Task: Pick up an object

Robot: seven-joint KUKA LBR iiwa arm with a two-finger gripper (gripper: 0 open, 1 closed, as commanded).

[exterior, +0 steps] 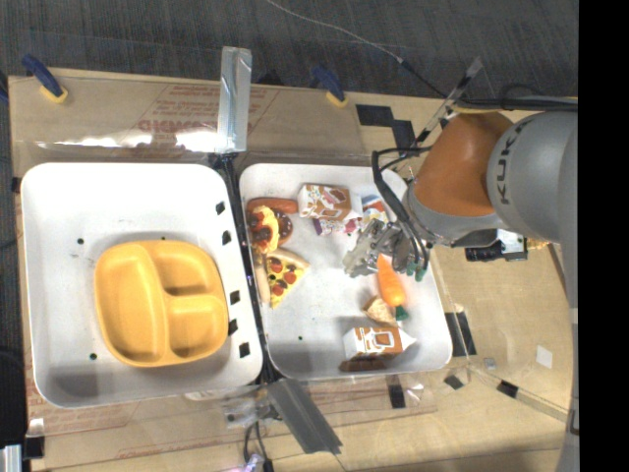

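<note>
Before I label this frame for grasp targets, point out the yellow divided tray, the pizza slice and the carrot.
yellow divided tray (157,303), camera view, on the ridge between its compartments.
pizza slice (281,274), camera view, its topped middle.
carrot (392,284), camera view, mid-body.

A yellow divided tray (160,301) lies in the left white bin (59,195), on a cardboard-covered bench (511,352).

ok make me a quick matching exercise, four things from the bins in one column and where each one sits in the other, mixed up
Things:
1. yellow divided tray
2. pizza slice
3. small milk carton
4. pincer

Places:
A. near-right corner of the right bin
B. over the right bin's right part, just above the carrot
C. in the left bin
D. left side of the right bin, beside the divider

Pairs: 1-C, 2-D, 3-A, 4-B
</note>
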